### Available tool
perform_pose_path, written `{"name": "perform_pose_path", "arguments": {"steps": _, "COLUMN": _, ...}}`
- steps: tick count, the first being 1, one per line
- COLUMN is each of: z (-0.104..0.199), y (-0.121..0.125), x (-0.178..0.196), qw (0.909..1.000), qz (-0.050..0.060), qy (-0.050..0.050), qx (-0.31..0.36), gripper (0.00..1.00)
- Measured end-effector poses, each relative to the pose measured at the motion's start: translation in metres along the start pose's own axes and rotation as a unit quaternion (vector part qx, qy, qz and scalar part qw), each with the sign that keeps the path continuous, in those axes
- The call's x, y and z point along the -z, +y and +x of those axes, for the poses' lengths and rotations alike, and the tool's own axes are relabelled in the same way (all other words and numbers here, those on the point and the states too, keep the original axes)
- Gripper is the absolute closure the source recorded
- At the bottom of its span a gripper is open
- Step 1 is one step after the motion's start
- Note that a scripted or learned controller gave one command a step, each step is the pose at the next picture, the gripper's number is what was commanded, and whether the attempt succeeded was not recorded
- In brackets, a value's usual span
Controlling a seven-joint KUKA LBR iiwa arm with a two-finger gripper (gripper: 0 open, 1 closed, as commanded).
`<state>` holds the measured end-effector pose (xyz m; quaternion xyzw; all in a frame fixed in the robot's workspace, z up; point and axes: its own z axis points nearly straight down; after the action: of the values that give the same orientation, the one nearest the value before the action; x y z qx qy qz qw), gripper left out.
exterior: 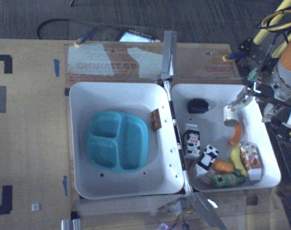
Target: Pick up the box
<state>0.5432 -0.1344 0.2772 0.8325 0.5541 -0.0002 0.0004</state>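
Several box-like things lie in the right bin. A white carton with a cow pattern lies near the bin's left wall. A second, smaller cow-patterned carton sits just below it. A red and white box rests at the bin's lower right corner. My gripper hangs over the upper right part of this bin, just above a small white cylinder. It stands well apart from all three boxes, and nothing shows in its hold.
The right bin also holds a black object, an orange carrot, a banana, an orange fruit and a green bottle. The left bin holds a teal divided plate and a small brown block.
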Motion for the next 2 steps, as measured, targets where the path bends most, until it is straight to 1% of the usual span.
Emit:
{"name": "perform_pose_path", "arguments": {"steps": 1, "z": 0.011, "y": -0.042, "x": -0.162, "qw": 0.9998, "qz": 0.002, "qy": 0.001, "qx": 0.018, "gripper": 0.00}}
{"name": "perform_pose_path", "arguments": {"steps": 2, "z": 0.036, "y": -0.011, "x": -0.186, "qw": 1.0000, "qz": -0.005, "qy": 0.000, "qx": 0.007, "gripper": 0.00}}
